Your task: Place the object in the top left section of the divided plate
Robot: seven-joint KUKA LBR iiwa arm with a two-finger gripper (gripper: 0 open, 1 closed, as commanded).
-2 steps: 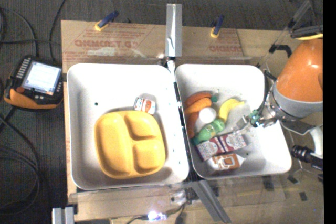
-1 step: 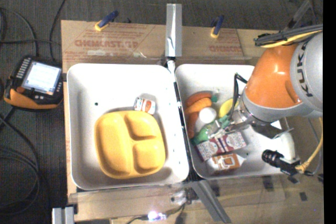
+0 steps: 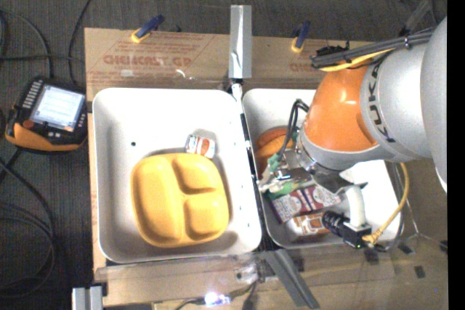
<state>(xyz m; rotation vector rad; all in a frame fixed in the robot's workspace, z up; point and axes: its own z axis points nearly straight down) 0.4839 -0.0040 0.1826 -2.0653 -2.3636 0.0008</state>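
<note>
A yellow divided plate (image 3: pixel 180 198) lies in the left bin (image 3: pixel 116 120). A small red and white can (image 3: pixel 201 145) rests against the plate's far rim, just outside its top sections. My gripper (image 3: pixel 280 176) hangs low over the left side of the right bin (image 3: pixel 378 178), above a heap of things. Under and beside it are an orange round object (image 3: pixel 270 144), a small green and white item (image 3: pixel 274 172) and a dark red packet (image 3: pixel 296 204). My wrist hides much of the heap.
A brown packet (image 3: pixel 311 224) lies near the front of the right bin. The raised wall between the two bins (image 3: pixel 247 149) runs just left of my gripper. A teach pendant (image 3: pixel 49 115) sits on the floor to the left of the bench.
</note>
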